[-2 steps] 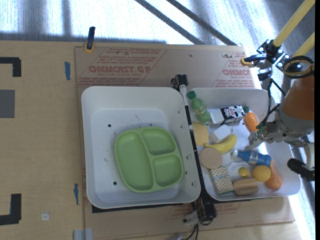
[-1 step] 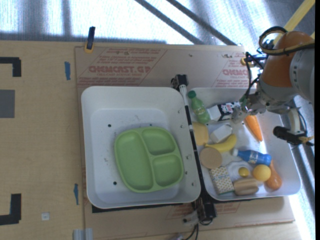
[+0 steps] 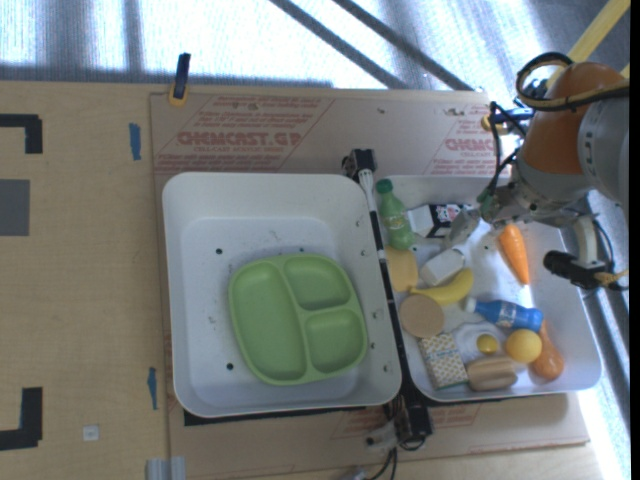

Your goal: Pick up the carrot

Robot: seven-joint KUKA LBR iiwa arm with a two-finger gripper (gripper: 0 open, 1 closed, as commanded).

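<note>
The carrot (image 3: 514, 253) is orange and tapered and lies in the right bin (image 3: 585, 343), near its back right part, pointing toward the front. My gripper (image 3: 472, 225) reaches down from the grey arm with its orange band (image 3: 560, 118). It hovers just left of the carrot's thick upper end, over the back of the right bin. The carrot's top is close to the gripper, but I cannot tell whether they touch.
The right bin also holds a green bottle (image 3: 393, 216), a banana (image 3: 452, 288), a white block (image 3: 443, 265), a blue bottle (image 3: 508, 315), a lemon (image 3: 523, 345), a bread roll (image 3: 490, 373) and another orange piece (image 3: 547, 358). In the left bin (image 3: 190, 268) sits a green divided plate (image 3: 298, 316).
</note>
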